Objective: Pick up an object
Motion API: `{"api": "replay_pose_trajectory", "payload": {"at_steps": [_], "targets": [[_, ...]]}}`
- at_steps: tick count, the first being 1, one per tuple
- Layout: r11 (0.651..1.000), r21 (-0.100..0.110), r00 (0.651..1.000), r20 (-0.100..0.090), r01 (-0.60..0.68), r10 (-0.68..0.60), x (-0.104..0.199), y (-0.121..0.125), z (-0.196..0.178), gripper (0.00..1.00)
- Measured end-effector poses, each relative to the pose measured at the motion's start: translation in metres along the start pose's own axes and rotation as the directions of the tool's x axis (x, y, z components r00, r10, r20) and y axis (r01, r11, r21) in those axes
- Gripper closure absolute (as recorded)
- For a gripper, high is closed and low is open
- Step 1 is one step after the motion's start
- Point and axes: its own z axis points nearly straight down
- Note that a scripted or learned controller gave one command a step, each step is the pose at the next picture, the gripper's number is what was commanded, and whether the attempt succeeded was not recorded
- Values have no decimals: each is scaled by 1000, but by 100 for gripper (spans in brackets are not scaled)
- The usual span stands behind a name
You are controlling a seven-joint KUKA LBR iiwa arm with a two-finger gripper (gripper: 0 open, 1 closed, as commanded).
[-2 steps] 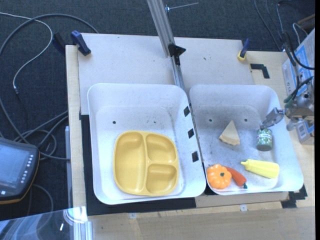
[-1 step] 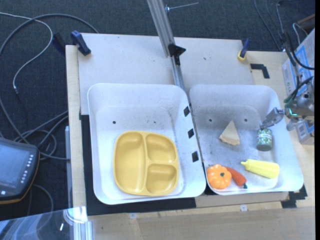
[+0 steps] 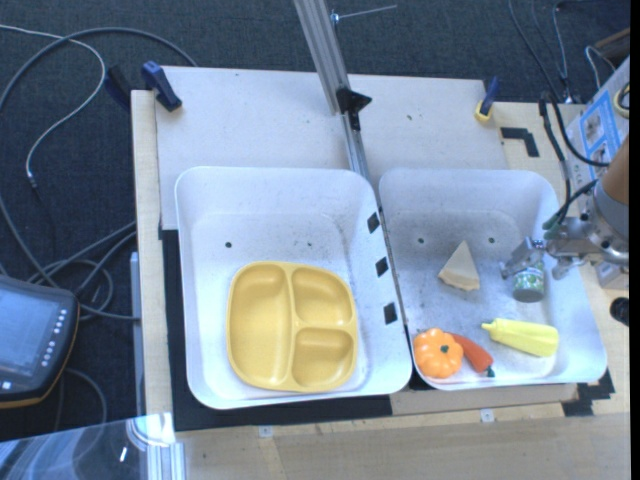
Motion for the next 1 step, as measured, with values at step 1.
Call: {"api": "replay_pose_trajectory", "payload": {"at_steps": [1], "targets": [[1000,0,1000,-1,0,0,-5,-1,62,0]]}}
